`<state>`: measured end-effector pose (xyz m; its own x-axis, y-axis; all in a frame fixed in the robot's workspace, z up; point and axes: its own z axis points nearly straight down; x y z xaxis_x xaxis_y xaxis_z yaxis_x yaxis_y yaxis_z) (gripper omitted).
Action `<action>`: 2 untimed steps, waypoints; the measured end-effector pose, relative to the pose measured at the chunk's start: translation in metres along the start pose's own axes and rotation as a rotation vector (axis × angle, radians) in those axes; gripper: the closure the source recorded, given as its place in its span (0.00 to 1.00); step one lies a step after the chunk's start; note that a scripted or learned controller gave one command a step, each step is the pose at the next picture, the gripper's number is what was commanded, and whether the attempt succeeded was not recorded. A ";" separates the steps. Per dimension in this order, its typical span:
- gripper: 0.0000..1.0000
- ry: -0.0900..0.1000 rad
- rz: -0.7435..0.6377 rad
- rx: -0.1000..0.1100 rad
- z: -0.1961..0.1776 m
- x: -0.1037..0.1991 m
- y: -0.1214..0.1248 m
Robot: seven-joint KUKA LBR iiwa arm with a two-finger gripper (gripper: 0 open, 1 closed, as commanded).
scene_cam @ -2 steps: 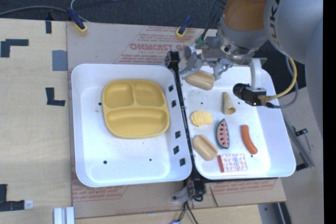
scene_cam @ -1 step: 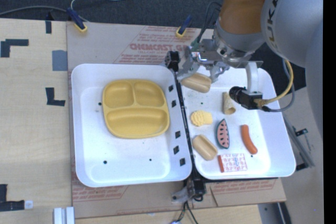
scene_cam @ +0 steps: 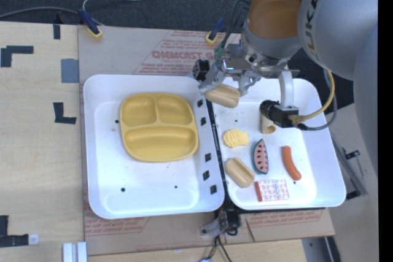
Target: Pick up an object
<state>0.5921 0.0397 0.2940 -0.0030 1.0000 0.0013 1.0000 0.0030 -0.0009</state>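
Camera view shows a tan bread roll between the fingers of the hand, lifted above the left edge of the right bin; the hand is closed on it. Smooth and oblong, it matches a second roll lying in the same bin near a watermelon slice, a sausage and a corn piece. Red print on the cardboard over the worktop reads "CHEMCAST". A yellow divided plate sits in the left bin.

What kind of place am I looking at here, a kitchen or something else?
Probably a robotics lab bench, not a kitchen: a big industrial arm reaches over two white bins, the food such as the watermelon slice looks like toys, and clamps and cables edge the bench.
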 end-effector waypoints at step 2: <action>1.00 -0.003 0.003 0.001 0.014 -0.068 -0.031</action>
<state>0.5614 -0.0288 0.2800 0.0000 1.0000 -0.0017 1.0000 0.0000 -0.0021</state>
